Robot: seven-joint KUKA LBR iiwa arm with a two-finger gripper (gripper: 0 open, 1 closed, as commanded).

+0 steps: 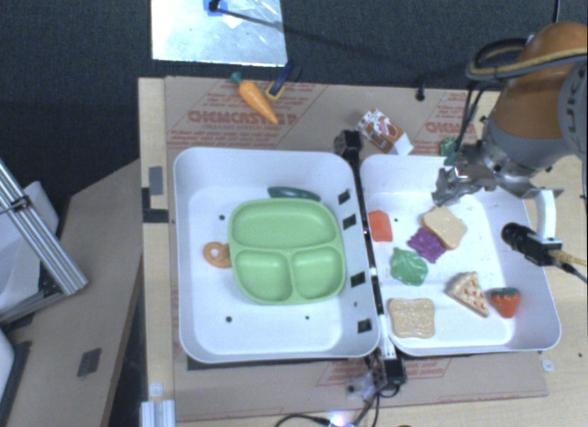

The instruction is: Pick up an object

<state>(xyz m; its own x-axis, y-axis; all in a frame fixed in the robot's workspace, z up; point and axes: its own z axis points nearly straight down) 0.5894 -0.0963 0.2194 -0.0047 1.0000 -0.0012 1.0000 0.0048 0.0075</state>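
Note:
The right bin (533, 329) holds several toy foods: an orange-red block (379, 226), a tan bread slice (445, 228) lying on a purple piece (424, 245), a green leafy piece (408, 266), a square toast (411, 317), a pizza wedge (468, 293) and a red strawberry (503, 301). My gripper (450, 183) hangs over the back of that bin, just above and behind the bread slice. Nothing shows between its tips.
The left bin (197, 324) carries a green divided plate (283, 249), a small orange ring (217, 254) and a dark green piece (294, 193). Behind the bins lie a toy carrot (257, 101) and a small packet (381, 130). A black cylinder (526, 242) juts over the right bin's right side.

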